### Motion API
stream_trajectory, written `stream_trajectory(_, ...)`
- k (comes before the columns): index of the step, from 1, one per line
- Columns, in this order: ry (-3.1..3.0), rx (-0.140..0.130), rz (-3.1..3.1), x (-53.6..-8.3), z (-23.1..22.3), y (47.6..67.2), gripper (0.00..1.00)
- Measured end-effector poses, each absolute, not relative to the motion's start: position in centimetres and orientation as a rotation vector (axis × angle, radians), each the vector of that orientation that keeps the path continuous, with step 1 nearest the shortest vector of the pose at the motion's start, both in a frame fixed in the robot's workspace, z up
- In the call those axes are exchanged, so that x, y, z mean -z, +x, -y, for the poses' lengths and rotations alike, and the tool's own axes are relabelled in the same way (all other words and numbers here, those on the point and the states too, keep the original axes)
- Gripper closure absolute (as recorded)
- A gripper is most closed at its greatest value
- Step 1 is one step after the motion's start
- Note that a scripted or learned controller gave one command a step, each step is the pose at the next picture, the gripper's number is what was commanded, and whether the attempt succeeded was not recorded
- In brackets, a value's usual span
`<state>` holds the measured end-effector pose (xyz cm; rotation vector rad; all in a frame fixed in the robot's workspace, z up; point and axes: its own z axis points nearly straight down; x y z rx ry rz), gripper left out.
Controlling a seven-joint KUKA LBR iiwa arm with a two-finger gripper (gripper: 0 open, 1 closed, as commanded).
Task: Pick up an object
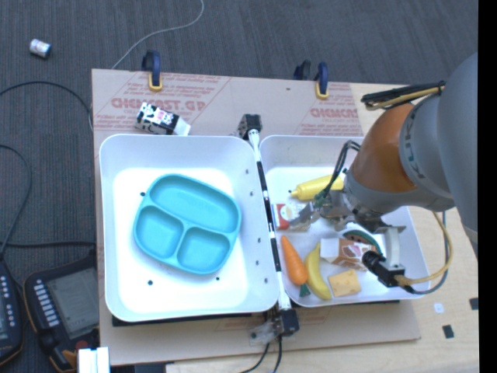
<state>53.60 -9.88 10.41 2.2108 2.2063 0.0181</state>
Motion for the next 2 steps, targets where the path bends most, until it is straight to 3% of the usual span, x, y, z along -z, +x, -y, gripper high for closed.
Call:
stream_trajectory(1,2.211,-0.021,-2.209,-11.48,9.77,53.68,1.00)
stream_trajectory(2,2.211,-0.022,-2.209,-11.48,9.76,53.68,0.00)
